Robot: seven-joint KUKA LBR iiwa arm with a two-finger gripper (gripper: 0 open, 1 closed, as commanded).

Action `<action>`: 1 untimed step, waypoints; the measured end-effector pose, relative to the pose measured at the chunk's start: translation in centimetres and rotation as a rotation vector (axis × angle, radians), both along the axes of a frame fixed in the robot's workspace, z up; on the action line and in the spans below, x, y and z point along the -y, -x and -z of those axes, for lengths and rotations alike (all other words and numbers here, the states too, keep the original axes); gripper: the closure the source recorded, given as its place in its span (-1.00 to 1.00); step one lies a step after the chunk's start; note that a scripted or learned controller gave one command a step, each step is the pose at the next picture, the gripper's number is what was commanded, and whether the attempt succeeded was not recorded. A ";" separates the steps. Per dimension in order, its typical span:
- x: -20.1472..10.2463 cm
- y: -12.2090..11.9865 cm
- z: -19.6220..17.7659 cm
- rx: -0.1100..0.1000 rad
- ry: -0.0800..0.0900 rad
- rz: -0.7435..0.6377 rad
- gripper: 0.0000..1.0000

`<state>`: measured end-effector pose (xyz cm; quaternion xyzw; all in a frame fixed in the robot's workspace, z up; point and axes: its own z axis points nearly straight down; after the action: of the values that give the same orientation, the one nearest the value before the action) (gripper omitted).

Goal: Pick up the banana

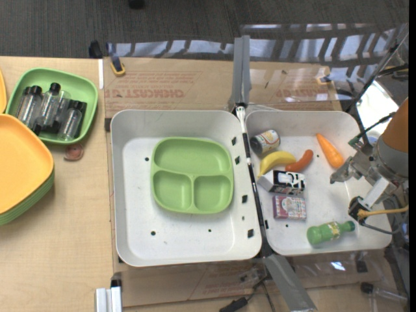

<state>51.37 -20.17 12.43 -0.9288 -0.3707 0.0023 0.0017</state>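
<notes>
The yellow banana lies in the right bin, near its left wall. It is wedged between a small can behind it and a red sausage-shaped toy to its right. My gripper hangs over the right side of the same bin, well to the right of the banana and apart from it. Nothing is seen in it. The arm's orange band is at the right edge.
Also in the right bin are an orange carrot, a black-and-white box, a pink packet and a green bottle. The left bin holds a green divided plate. Off the bins at left are a green vial tray and orange plates.
</notes>
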 end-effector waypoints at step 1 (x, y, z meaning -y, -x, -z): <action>0.9 3.8 0.5 0.000 0.000 0.175 -1.00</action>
<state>47.62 -21.09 11.95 -0.9576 -0.2880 0.0024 0.0019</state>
